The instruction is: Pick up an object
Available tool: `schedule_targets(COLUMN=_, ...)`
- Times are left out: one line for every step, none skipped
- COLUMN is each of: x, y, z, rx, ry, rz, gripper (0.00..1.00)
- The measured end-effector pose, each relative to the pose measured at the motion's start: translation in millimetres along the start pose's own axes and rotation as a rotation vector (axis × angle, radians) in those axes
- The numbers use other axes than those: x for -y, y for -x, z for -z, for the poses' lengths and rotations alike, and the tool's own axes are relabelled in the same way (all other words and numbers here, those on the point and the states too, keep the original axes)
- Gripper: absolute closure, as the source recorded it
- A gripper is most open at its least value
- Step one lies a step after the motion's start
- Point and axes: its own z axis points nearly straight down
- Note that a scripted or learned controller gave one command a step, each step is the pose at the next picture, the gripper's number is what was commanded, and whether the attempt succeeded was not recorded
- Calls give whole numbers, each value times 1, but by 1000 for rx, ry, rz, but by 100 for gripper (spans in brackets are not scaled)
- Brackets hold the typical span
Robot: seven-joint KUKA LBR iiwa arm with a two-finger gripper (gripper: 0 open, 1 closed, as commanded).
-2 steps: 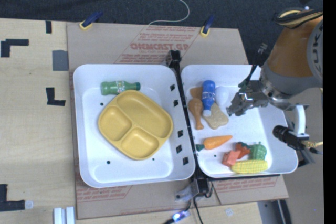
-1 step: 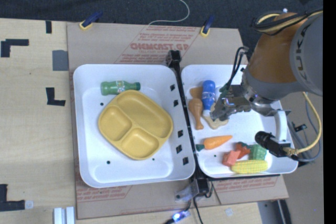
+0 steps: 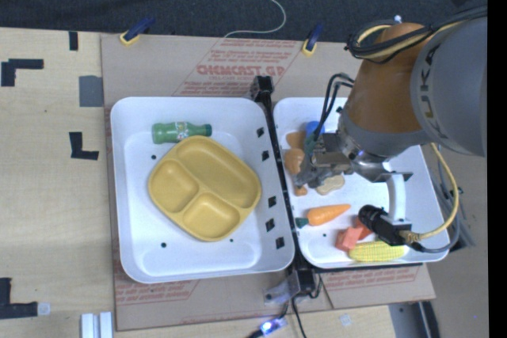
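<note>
Two shallow white bins sit side by side on a printed cardboard sheet (image 3: 230, 69) that lies on the desk (image 3: 47, 194).

The left bin (image 3: 139, 253) holds two things. A green bottle (image 3: 181, 131) lies on its side near the far wall. Just in front of it lies a yellow divided plate (image 3: 204, 187), set at a slant across the middle of the bin, with its far edge touching or nearly touching the bottle.

The right bin (image 3: 421, 187) is more crowded, and everything in it sits toward its left and near sides. An orange-brown piece (image 3: 292, 161) rests against the wall beside the divider. Just to its right is a beige piece (image 3: 329, 185). A blue item (image 3: 314, 129) shows a little farther back, partly hidden by the arm. Nearer the front edge a carrot (image 3: 327, 214) lies with its tip pointing right. Beyond it is a red-orange chunk (image 3: 352, 237), and an ear of yellow corn (image 3: 378, 252) lies along the near wall, touching or almost touching the chunk.

The grey arm (image 3: 396, 103) reaches in from the right and hangs over the right bin. Its gripper (image 3: 317, 165) is low over the orange-brown and beige pieces — close enough that it covers part of both. Whether the gripper is spread or closed cannot be told from this angle, and nothing can be seen held in it.

Behind the bins, two blue-and-yellow clamps (image 3: 136, 30) pin the cardboard's far edge, and a white cable (image 3: 247, 0) curls across the dark cloth beyond.
</note>
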Motion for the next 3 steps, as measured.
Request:
schedule_targets(x=1, y=-47, z=-9, rx=2, ry=-1, rz=-1, gripper=100)
schedule_targets(x=14, y=-85, z=-22, rx=2, ry=-2, rz=-2, gripper=100)
schedule_targets(x=22, y=-81, z=-3, rx=3, ry=1, rz=-5, gripper=100)
